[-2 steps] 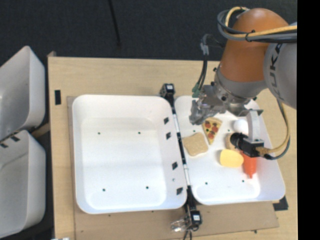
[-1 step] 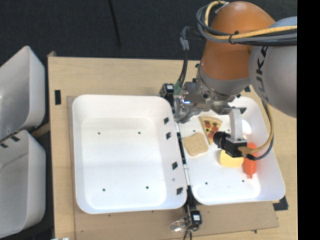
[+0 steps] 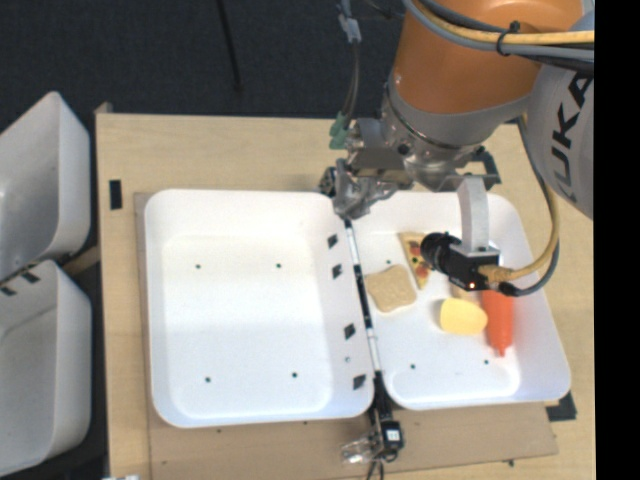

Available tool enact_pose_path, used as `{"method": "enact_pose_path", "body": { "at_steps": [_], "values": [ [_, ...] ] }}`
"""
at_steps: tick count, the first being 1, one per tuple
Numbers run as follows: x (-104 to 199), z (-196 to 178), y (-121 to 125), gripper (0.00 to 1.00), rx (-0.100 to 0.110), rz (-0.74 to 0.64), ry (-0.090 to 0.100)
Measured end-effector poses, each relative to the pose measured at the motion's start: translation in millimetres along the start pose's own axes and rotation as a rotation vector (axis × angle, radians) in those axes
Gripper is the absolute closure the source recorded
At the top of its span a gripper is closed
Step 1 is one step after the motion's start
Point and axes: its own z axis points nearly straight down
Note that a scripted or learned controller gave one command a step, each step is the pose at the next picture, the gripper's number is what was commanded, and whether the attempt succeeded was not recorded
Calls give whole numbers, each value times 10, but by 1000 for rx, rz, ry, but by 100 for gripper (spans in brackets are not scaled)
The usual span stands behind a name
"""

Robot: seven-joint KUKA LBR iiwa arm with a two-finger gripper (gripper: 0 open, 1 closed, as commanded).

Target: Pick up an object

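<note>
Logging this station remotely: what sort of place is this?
Likely a robotics lab grasping bench: two white bins on a plywood board, toy food such as a carrot, and a cabled arm overhead.

I see smooth, glossy white plastic bins (image 3: 240, 298) on a matt wooden bench (image 3: 220, 153); the arm's orange band (image 3: 480, 28) shines.
</note>
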Motion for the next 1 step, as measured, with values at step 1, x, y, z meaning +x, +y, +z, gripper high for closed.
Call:
{"method": "enact_pose_path", "body": {
  "at_steps": [1],
  "values": [
    [290, -165, -402, 100, 8, 4, -3]
  ]
}}
